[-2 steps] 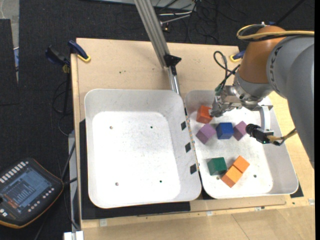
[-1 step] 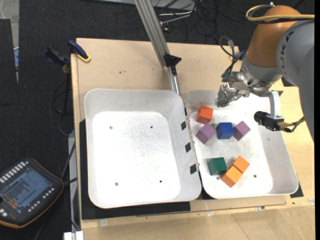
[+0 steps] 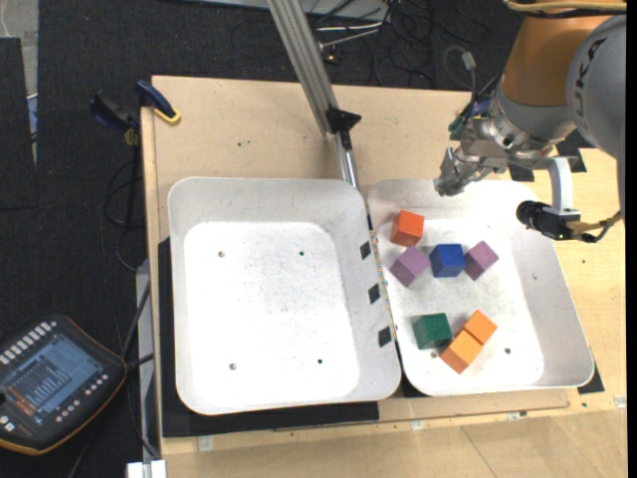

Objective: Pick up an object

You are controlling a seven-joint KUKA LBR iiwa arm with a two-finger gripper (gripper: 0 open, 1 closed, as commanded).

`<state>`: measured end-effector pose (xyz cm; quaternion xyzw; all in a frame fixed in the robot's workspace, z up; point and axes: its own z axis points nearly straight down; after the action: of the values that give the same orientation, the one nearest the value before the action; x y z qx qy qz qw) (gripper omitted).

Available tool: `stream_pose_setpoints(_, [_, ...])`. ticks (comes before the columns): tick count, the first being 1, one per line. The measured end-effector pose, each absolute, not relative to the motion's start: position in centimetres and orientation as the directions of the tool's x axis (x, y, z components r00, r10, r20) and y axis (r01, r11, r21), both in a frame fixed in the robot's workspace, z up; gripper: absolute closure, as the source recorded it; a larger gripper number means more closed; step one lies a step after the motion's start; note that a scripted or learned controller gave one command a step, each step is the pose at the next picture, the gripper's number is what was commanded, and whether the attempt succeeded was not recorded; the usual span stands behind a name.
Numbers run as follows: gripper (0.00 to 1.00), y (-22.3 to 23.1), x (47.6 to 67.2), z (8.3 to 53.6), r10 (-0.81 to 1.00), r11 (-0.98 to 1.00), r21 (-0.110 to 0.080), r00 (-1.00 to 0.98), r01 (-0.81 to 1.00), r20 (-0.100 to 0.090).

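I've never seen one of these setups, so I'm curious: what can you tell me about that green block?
The green block is a small, dark green cube with matte faces, possibly painted wood. It sits flat on the floor of the right bin, toward its near side. An orange block lies just to its right, close or touching. Nothing holds it; the gripper is up by the bin's far edge.
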<state>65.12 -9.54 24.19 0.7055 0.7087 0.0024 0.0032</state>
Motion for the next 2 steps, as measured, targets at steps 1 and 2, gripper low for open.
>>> stream_pose_setpoints(1, [1.0,-9.5,65.2,26.2,1.0,0.003,0.004,-0.003,1.0,-0.001])
stream_pose_setpoints(2, [1.0,-4.8,64.5,24.8,1.0,0.007,-0.001,-0.007,1.0,0.001])
